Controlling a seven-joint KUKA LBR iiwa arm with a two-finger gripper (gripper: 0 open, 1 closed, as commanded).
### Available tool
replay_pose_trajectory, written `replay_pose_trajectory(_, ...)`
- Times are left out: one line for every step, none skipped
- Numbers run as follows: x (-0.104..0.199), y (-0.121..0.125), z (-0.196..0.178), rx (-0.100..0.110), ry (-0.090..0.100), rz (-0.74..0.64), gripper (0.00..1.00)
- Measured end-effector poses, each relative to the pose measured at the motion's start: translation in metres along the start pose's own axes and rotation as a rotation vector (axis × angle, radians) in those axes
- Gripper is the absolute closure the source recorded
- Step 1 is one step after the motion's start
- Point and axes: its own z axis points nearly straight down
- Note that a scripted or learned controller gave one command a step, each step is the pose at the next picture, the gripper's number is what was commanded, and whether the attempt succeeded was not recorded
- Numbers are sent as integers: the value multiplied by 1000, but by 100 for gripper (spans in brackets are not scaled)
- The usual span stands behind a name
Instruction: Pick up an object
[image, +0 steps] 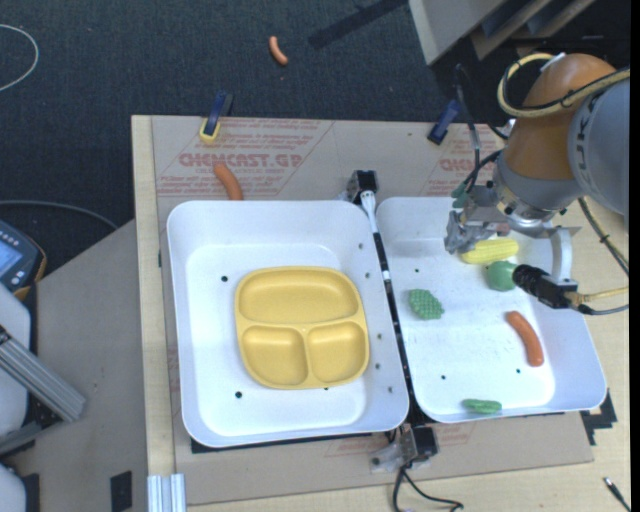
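Observation:
My gripper (474, 240) hangs over the far part of the right bin (440, 380), with the arm coming in from the right. A yellow corn cob (492, 251) lies crosswise between its fingers, its end sticking out to the right, and the fingers are shut on it. Just below the cob is a round green piece (500, 277). Also in this bin are a knobbly green piece (425, 304) at the left, a red sausage (525, 338) at the right, and a green pod (482, 406) near the front edge.
The left bin (200, 260) holds a yellow divided plate (300, 327). An orange sausage (229, 181) lies on the cardboard behind the bins. A black cable fitting (541, 284) juts out beside the gripper. Clamps (213, 118) sit at the cardboard's far edge.

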Motion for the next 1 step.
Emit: replay_pose_trajectory(1,2,-43,2,1,-1,100)
